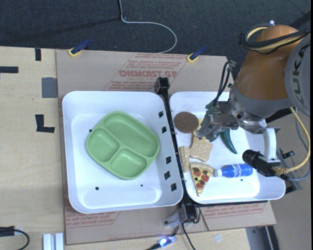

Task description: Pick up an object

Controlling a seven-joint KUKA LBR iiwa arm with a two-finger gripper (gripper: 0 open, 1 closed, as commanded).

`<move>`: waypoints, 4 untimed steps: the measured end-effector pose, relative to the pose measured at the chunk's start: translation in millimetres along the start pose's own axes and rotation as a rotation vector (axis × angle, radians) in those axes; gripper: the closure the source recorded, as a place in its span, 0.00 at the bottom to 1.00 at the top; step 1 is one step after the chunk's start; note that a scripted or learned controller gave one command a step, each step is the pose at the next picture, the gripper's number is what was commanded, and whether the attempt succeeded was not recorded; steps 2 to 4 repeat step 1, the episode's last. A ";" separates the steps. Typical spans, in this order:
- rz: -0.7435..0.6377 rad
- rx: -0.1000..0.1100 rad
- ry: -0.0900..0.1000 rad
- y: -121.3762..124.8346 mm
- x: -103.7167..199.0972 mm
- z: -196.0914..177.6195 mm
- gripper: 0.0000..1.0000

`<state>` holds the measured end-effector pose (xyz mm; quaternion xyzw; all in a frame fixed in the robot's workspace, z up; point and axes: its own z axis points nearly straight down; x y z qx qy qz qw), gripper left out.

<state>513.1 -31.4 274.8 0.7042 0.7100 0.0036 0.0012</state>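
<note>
I see the gripper (204,130) low in the right bin (271,192), right over the cracker (201,149) beside the brown cookie (186,122); can't tell its state. Pizza slice (200,176), blue bottle (235,171) and a green pepper (229,140) lie close by. Green divided plate (123,145) sits in the left bin (78,191).
</note>
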 end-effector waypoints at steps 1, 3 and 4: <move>-0.002 -0.005 0.000 -12.2 62.5 -111.2 1.00; -0.002 -0.005 0.000 -12.2 62.5 -111.2 1.00; -0.002 -0.005 0.000 -12.2 62.5 -111.2 1.00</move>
